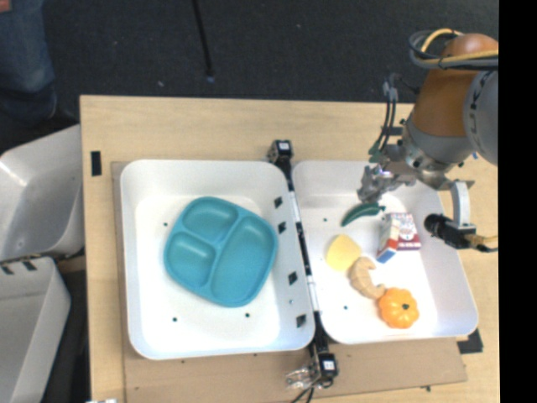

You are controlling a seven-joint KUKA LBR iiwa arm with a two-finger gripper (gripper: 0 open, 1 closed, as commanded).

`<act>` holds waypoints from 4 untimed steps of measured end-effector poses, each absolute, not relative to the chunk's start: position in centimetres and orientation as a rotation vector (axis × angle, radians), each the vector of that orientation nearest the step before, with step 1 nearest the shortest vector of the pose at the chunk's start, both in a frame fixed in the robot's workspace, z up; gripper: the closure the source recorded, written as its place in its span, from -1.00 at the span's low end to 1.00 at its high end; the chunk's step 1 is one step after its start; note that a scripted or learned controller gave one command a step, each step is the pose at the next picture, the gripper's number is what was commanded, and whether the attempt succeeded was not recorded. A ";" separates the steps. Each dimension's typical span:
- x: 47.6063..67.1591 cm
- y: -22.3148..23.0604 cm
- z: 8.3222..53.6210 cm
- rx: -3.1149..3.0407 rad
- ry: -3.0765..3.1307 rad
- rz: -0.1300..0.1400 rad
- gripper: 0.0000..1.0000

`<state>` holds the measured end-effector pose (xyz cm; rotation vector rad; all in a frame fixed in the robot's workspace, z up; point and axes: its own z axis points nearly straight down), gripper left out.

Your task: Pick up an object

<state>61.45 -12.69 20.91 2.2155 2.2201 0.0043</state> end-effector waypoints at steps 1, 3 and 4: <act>61.6 -12.9 26.3 2.214 2.221 0.005 1.00; 61.1 -2.6 23.6 2.216 2.229 0.000 1.00; 61.1 2.5 22.9 2.216 2.230 0.000 1.00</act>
